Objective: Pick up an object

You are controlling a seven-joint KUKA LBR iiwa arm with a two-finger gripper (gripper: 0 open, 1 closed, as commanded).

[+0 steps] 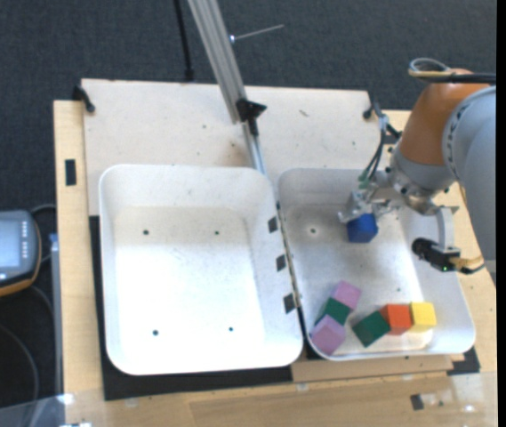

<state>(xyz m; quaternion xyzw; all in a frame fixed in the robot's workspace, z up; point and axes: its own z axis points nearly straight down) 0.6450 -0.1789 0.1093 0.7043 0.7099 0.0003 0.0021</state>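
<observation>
My gripper point(363, 213) hangs over the upper middle of the right bin point(310, 238). A blue block point(362, 229) sits between its two fingertips, its top edge hidden by them, and the gripper is shut on it. Several more blocks lie along the bin's near edge: a pink block point(347, 294), a green block point(333, 311), a purple block point(328, 334), a second green block point(371, 327), an orange block point(398, 317) and a yellow block point(423, 314).
The left bin point(190, 265) lies beside the right one, their rims meeting at a central divider point(281, 256). A slanted metal post point(221, 56) rises from behind the bins. The grey and orange arm point(444, 140) overhangs the right bin's far right corner.
</observation>
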